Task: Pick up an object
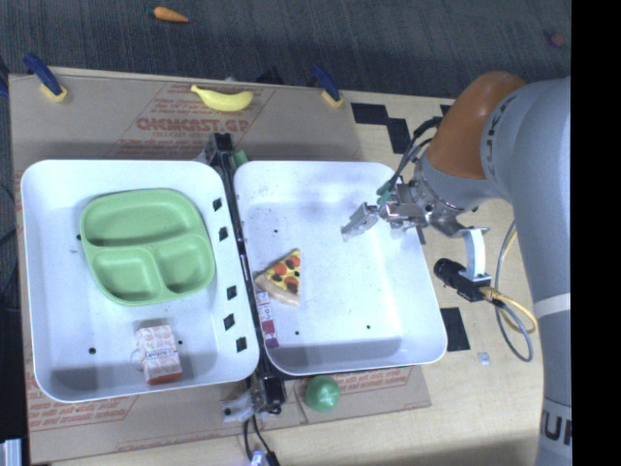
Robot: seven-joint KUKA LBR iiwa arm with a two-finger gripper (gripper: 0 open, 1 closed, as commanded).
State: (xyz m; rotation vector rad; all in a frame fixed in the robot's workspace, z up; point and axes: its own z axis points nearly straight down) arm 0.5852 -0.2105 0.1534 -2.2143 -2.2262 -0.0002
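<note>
Tool [357,223] above right bin [417,328] — empty-fingered.

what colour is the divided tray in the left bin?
Light green, seen clearly in the camera view: tray in the left bin.

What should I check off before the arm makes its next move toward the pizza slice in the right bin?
1. Target in view: the pizza slice lies flat near the right bin's left wall. Ok.
2. Space around target: no other item touches it, but the divider between the bins is close. Ok, with care.
3. Gripper position: over the right bin's upper part, well apart from the slice. Not ok, not yet aligned.
4. Gripper holding anything: nothing seen between its tips. Ok.
5. Finger opening: too small to judge. Cannot tell.
6. Left bin items, green tray and small packet: away from the path. Ok.
</note>
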